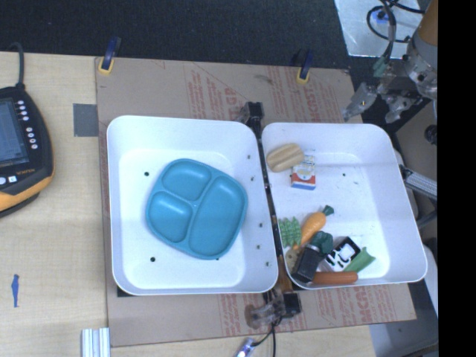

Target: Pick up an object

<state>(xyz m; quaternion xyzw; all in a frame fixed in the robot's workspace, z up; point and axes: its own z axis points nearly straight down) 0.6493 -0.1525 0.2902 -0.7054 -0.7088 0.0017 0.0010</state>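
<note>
Covering the pale wooden worktop (52, 229), a brown cardboard sheet (186, 95) carries two white bins, with dark floor beyond at twelve o'clock. The left bin (123, 199) holds a blue divided plate (196, 208); the right bin (387, 199) has a carrot (314, 224) among toys toward six o'clock. At two o'clock the gripper (379, 99) hangs outside the bins, open and holding nothing.

Hand (375, 99) at upper right, fingers spread, holding nothing
</note>
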